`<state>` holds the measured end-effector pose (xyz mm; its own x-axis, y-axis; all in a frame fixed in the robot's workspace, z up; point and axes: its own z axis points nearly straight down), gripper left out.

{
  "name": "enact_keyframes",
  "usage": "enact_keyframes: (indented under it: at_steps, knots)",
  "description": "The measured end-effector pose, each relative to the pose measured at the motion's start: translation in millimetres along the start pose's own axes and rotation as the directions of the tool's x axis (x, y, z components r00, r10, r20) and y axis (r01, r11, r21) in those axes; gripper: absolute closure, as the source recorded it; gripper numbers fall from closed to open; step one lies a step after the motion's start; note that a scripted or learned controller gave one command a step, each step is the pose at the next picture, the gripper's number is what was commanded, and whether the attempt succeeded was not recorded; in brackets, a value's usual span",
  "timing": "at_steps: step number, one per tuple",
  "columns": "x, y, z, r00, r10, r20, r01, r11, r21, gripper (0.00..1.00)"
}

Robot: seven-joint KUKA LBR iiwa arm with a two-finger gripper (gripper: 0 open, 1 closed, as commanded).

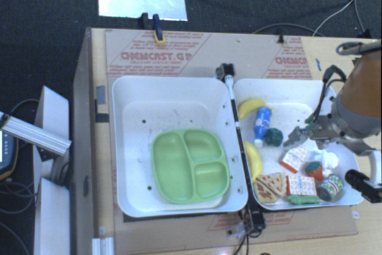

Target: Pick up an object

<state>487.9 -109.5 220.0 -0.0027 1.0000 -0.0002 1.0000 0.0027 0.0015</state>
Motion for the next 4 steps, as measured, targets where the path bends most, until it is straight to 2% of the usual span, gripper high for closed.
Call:
enact_keyframes:
  at_steps: [1, 2, 3, 4]
  knots:
    - [8, 45, 77, 1.0, 0.001, -0.001, -0.001, 1.0, 0.003, 0.0]
    - [5, 73, 136, 1.0, 0.0, 0.0, 0.0, 1.0, 0.001, 0.0]
    - [-2, 85, 135, 1.0, 0.001, 0.0, -0.001, 1.0, -0.001, 0.0]
    - [-2, 86, 125, 1.0, 0.0, -0.001, 0.0, 1.0, -0.003, 1.0]
